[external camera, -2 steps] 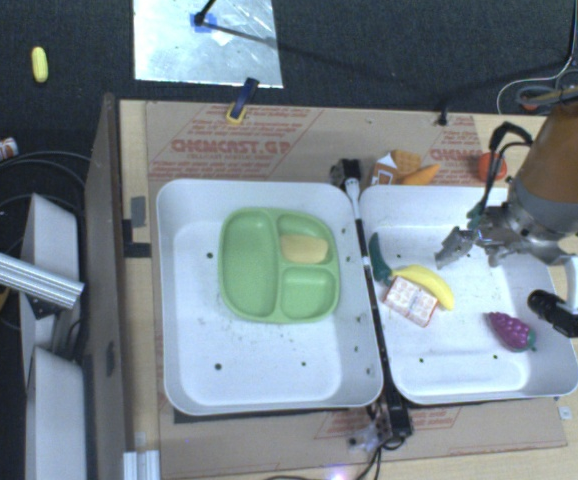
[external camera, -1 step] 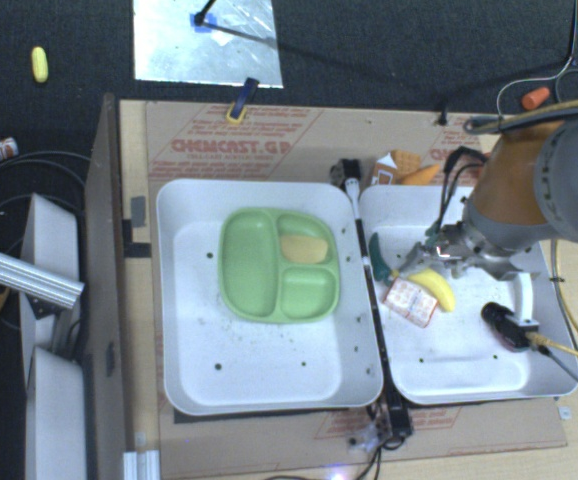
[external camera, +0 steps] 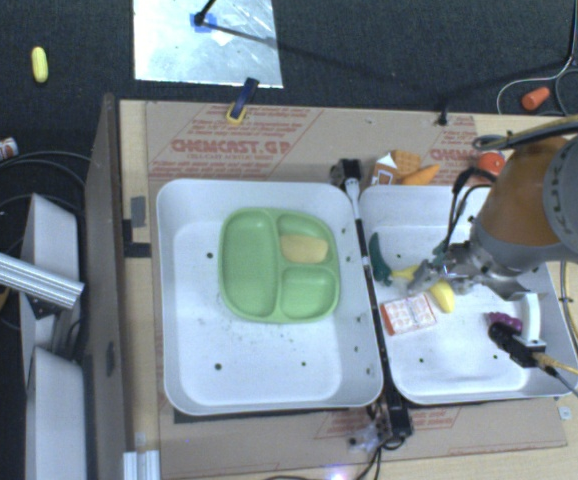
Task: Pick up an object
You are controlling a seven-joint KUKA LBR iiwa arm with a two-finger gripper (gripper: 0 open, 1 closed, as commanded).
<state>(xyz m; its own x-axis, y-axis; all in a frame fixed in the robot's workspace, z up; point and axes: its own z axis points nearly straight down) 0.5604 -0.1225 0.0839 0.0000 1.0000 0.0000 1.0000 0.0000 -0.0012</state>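
Your claw (external camera: 431,276) sits low in the right shallow white bin (external camera: 469,378), right by a small yellow plastic piece (external camera: 443,297); can't tell if it's spread or pinching.

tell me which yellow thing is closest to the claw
The small yellow piece in the right bin, right under the claw. The pale yellow one lies in the green tray, left bin.

The grey arm (external camera: 559,203) reaches in from the right — wrist bent low, gripper (external camera: 431,278) pointing left.
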